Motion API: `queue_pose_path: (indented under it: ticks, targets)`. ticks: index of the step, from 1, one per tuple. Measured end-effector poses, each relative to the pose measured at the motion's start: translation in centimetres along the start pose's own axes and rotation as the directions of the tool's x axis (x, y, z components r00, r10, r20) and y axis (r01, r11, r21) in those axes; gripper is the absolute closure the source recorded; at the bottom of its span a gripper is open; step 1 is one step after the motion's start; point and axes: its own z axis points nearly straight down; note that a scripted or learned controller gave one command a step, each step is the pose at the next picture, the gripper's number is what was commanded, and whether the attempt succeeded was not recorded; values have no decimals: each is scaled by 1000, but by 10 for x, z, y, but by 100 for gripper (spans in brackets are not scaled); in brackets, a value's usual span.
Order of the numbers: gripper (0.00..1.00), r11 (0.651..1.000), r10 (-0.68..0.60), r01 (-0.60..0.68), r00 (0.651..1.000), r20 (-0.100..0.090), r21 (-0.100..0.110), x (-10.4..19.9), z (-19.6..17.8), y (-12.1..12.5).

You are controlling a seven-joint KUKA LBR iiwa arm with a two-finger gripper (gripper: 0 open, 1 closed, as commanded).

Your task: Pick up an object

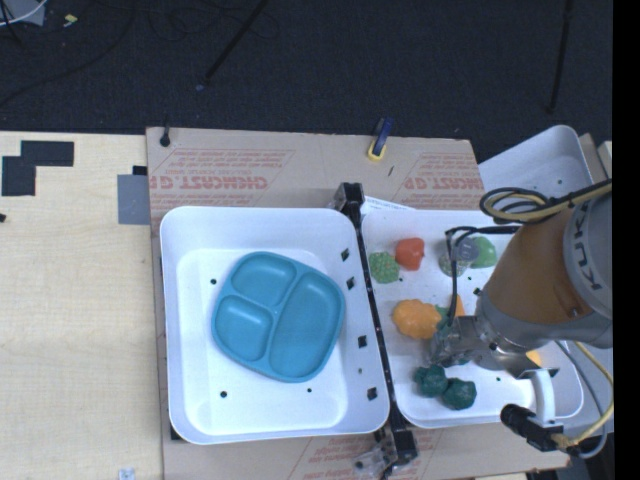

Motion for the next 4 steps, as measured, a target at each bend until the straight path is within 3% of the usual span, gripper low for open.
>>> queue_pose_path:
  ticks: [3,4]
  targets:
    - [100,1000,-8,8,1000,2,-7,-11,-128,2]
    - [100,1000,-11,11,1000,2,-6,24,-136,35]
